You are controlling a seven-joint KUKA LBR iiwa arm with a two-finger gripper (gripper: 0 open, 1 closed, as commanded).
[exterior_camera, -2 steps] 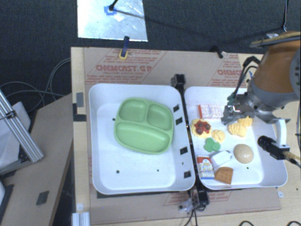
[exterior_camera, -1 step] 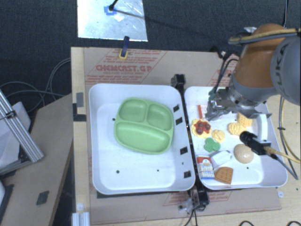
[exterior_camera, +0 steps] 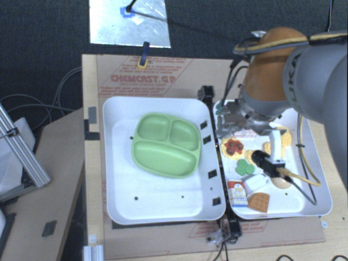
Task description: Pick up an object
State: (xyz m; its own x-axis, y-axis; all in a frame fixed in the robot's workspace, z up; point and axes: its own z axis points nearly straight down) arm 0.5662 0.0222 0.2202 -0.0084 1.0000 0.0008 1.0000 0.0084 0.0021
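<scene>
The right bin (exterior_camera: 315,197) holds several toy food pieces. Among them are a red berry-topped piece (exterior_camera: 234,147), a green broccoli-like piece (exterior_camera: 245,167), a brown waffle (exterior_camera: 260,202), a red and white carton (exterior_camera: 236,191), a white block (exterior_camera: 255,183), yellow pieces (exterior_camera: 267,145) and a tan round piece (exterior_camera: 281,182). The gripper (exterior_camera: 230,125) hangs low over the far left part of this bin, just beyond the red piece. The wrist covers much of it. I see nothing held.
In the left bin (exterior_camera: 117,200) a green divided plate (exterior_camera: 166,144) lies near the middle. A black-clipped divider (exterior_camera: 213,145) separates the bins. The grey arm (exterior_camera: 321,75) covers the right bin's far side. A foil sheet (exterior_camera: 129,15) lies beyond the bench.
</scene>
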